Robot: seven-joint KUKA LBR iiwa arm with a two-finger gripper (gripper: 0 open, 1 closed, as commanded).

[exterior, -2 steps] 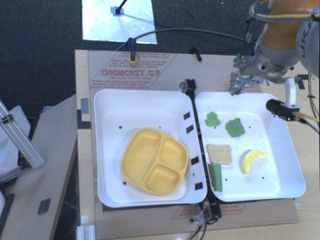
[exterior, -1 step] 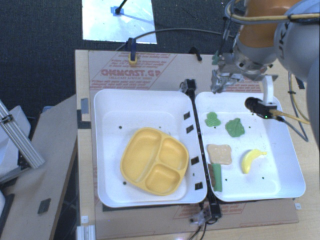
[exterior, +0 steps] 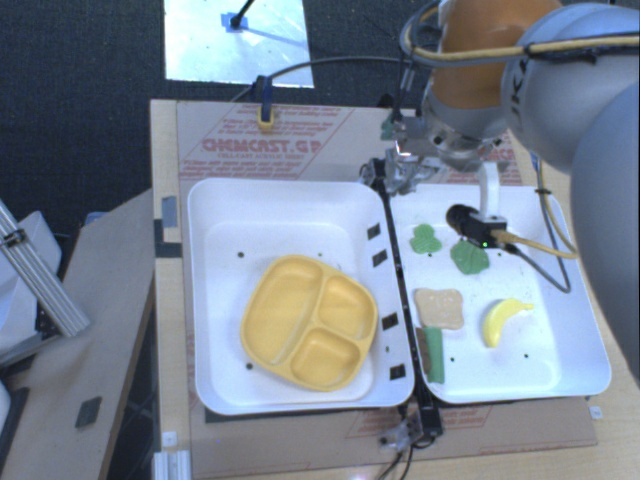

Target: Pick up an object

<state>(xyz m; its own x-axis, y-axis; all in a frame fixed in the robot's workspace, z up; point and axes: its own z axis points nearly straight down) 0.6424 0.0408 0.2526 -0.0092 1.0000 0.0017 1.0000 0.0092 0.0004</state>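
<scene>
Hand (exterior: 408, 176) over the bins' far dividing wall, grip state cannot be told, yellow compartment plate (exterior: 310, 323) in left bin (exterior: 205, 268), green leaf (exterior: 426, 238), toast slice (exterior: 439, 308), banana (exterior: 505, 320), green stick (exterior: 434, 354) loose in right bin (exterior: 560, 353)

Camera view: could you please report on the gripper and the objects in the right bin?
Gripper over right bin, far left corner, nothing seen held. Banana, bread slice, green pieces lie loose on bin floor. None stacked.
</scene>
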